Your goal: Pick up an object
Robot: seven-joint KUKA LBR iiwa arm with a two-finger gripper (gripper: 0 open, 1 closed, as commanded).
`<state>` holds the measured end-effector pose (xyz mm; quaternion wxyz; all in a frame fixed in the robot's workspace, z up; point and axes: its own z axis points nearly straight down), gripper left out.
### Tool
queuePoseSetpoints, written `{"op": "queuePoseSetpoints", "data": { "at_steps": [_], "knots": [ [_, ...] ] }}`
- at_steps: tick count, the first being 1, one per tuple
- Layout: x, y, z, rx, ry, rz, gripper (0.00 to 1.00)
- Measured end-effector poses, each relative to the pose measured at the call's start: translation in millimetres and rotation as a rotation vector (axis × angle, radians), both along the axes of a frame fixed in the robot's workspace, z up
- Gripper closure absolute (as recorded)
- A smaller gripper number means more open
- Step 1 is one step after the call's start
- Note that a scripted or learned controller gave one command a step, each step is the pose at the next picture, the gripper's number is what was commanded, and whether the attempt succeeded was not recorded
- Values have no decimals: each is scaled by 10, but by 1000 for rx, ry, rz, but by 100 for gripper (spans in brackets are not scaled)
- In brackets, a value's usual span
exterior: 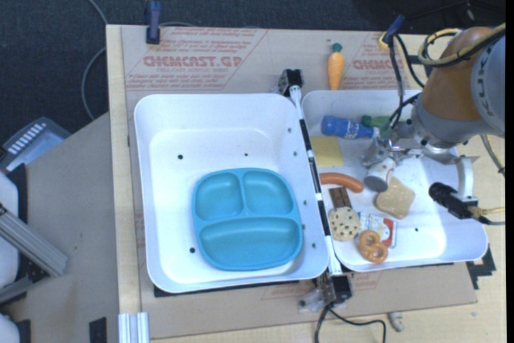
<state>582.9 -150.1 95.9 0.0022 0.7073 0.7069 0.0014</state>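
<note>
**Arm low over the crowded right bin**

Reaching in from the right, the grey arm (462, 92) with its orange band bends down over the right bin (462, 241), the gripper (384, 161) low near the bin's middle; whether it is open or closed I cannot tell. The left bin (161, 140) carries a blue divided plate (245, 218). In the right bin, a blue bottle (344, 127) lies on its side up and to the left of the gripper, with a yellow sponge (326, 150) beside it. A tan bread slice (395, 198) lies just below the gripper, next to a grey disc (375, 183). A red sausage (340, 181) lies to the gripper's lower left. Nearer the front edge sit a spotted cookie (344, 223) and a pretzel (372, 245). A toy carrot (336, 67) lies on the bench outside the bins.
</note>
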Motion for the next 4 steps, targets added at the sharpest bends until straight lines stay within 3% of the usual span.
{"op": "queuePoseSetpoints", "data": {
  "at_steps": [1,2,3,4],
  "knots": [
    [-307,367,78,2,7,2,100],
    [-945,1067,885,3,7,1,100],
    [-997,1498,1286,1,6,2,100],
    [-657,1928,1347,2,6,2,100]
  ]
}}
